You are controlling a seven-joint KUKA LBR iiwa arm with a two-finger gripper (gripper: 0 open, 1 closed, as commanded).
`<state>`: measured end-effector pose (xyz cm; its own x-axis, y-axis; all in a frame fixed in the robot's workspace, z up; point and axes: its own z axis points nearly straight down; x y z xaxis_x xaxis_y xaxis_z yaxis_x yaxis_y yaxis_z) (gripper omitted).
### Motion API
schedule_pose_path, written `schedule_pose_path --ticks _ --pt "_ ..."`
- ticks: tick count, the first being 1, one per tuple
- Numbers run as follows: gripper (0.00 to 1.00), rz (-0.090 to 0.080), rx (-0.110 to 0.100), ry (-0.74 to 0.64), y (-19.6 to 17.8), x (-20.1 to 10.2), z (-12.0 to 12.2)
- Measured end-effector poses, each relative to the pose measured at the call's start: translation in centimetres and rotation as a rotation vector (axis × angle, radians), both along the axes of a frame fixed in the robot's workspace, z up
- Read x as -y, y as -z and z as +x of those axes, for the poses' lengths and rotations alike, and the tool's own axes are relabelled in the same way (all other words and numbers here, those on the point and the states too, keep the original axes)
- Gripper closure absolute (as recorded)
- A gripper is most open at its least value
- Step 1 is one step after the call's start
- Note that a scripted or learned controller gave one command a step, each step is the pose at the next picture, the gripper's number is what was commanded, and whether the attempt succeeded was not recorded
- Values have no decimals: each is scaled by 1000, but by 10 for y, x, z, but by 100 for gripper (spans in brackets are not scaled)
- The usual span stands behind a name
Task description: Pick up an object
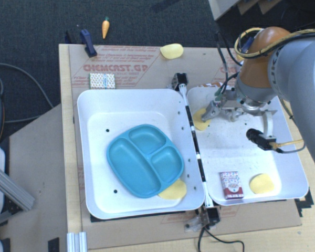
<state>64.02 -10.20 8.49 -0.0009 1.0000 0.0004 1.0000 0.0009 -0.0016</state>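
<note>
Dark carpeted floor around a cardboard-topped counter [126, 67] carrying two shallow white bins side by side. On the bare cardboard behind the bins: a yellow lump [171, 51], a small patterned packet [102, 80], and a blue-handled tool-like item [87, 42] at the far left edge. An orange carrot-shaped piece [105, 28] lies on the floor just beyond.

Left bin [89, 106]: a blue divided plate [145, 159] takes the centre, with a yellow piece [173, 190] tucked under its near right rim, close to the bin's near wall. Open room along the far and left walls.

Right bin [289, 190]: a small red-and-white box [231, 185] and a round yellow piece [262, 183] sit near the front wall, just apart. A flat yellow piece [200, 121] lies against the left wall, by the divider. The middle of the bin floor is open.

The arm enters from the right; the tool [216, 111] sits low at the bin's far left, just beside the flat yellow piece. Fingers are blurred and overlapped by cabling; cannot tell their spread, and possibly touching the piece, though nothing is seen held.
</note>
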Motion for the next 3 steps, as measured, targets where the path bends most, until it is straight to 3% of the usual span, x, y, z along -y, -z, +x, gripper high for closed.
schedule_pose_path --ticks 1,2,3 --pt "0 -1 3 0 0 -8 26" --pt "0 -1 0 1 0 -9 12" --pt "0 -1 4 -1 0 -8 27"
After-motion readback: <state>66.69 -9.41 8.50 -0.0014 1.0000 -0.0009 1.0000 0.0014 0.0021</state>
